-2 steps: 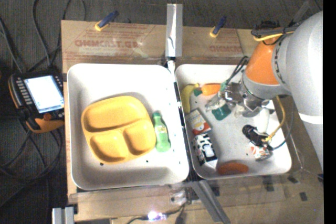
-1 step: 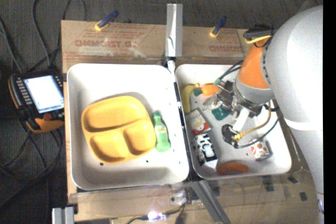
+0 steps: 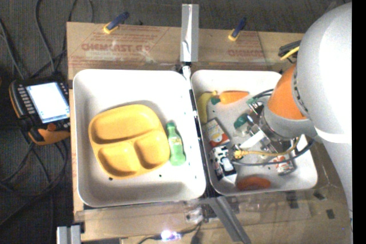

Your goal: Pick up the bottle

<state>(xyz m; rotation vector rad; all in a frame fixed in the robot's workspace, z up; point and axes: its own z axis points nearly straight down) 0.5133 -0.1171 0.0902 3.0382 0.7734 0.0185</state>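
Note:
A green bottle (image 3: 175, 144) lies in the left bin (image 3: 86, 180), against the right edge of a yellow divided tray (image 3: 128, 139), its cap pointing toward the back. My gripper (image 3: 249, 131) is low in the right bin (image 3: 306, 177), among the objects there and well to the right of the bottle, across the wall between the bins. Nothing green shows at the gripper apart from a small teal piece (image 3: 241, 120) close beside it.
The right bin holds a yellow item (image 3: 204, 104) and an orange carrot-like thing (image 3: 233, 97) at the back, a white and red packet (image 3: 214, 133) on the left, and a red-orange item (image 3: 253, 183) at the front. A tablet (image 3: 47, 101) lies left of the bench.

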